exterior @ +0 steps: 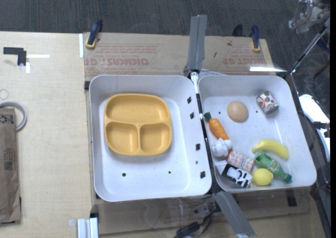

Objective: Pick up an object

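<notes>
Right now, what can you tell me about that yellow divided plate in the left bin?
The yellow plate is a rounded rectangle that looks like matte plastic, with a raised rim. Ridges split it into three compartments: one long one across the far side and two smaller ones side by side nearer the camera. All three look bare. It lies flat and right way up on the floor of the left bin, toward that bin's far left part, with nothing else touching it.

Yellow tray [138, 124] in left bin [100, 142]
</notes>
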Controlling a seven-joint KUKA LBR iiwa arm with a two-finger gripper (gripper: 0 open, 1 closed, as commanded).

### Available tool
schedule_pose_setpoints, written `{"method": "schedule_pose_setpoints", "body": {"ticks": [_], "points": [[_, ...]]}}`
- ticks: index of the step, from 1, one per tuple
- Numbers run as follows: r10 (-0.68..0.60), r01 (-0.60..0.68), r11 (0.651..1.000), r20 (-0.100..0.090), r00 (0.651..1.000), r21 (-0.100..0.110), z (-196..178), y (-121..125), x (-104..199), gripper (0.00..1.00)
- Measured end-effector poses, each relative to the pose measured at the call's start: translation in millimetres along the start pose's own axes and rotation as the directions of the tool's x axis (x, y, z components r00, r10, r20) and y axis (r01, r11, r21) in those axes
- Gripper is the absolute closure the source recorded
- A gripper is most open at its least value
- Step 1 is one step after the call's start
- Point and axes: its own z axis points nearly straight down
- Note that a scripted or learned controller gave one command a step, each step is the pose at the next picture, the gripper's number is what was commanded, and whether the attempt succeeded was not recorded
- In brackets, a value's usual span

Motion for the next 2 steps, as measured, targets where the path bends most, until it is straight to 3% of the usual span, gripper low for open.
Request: {"method": "schedule_pose_setpoints", "body": {"ticks": [2], "points": [[-0.003,0.003,1.0,0.005,1.0,0.005,-13.9,2.1,1.1,1.0]]}}
